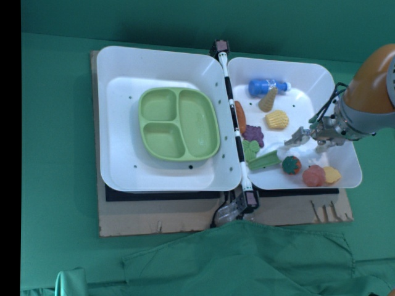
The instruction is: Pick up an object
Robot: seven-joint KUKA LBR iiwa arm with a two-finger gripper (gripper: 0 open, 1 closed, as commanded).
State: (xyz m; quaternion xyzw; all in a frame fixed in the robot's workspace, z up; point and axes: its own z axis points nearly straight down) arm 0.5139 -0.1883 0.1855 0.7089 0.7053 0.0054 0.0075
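Observation:
The right bin holds several toy foods: a blue bottle, a tan cone, a yellow corn piece, an orange carrot, purple grapes, a green leafy piece, a green stalk, a strawberry, a red fruit and a yellow lemon. My gripper hangs open over the bin's right half, just above and to the right of the strawberry. Nothing sits between its fingers.
The left bin holds a green divided plate. A black-and-white divider bar runs between the bins. Both bins rest on cardboard, with green cloth bunched at the front.

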